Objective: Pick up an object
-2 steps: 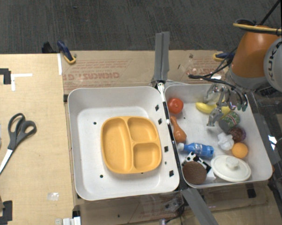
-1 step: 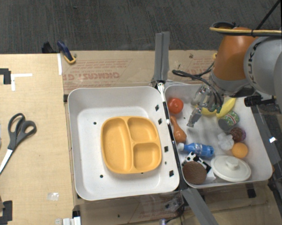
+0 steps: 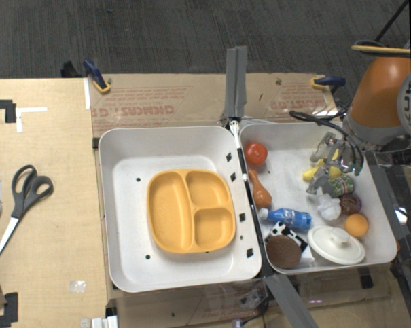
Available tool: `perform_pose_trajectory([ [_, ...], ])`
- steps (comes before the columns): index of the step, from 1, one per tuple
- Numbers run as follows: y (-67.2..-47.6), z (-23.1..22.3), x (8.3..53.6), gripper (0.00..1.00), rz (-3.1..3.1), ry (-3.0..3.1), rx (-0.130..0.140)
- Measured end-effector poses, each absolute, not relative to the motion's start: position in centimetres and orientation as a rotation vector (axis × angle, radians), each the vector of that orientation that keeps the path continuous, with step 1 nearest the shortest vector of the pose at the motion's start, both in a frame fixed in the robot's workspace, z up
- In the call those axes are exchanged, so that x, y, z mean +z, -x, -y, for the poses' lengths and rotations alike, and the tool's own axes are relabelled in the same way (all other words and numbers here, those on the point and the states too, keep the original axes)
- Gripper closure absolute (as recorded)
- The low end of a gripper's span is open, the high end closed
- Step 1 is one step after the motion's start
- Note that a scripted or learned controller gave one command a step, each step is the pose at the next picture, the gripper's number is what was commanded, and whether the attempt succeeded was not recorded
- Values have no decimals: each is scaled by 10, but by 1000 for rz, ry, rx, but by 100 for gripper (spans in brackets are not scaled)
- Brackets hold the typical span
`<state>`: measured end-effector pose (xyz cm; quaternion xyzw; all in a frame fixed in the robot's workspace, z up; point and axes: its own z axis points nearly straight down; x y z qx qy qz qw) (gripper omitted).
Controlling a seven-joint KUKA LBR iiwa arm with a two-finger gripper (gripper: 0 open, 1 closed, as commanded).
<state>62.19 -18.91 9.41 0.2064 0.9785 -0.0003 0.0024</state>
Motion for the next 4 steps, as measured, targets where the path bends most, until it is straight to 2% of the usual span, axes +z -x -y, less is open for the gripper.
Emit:
perform_pose_trajectory([
  [1, -633, 159, 93, 0, -2946, -1076, 0],
  [2, -634, 159, 104, 100, -2943, -1070, -4],
  [3, -635, 71, 217, 100, -2873, -1261, 2],
  [4, -641, 102, 294, 100, -2969, -1016, -2],
])
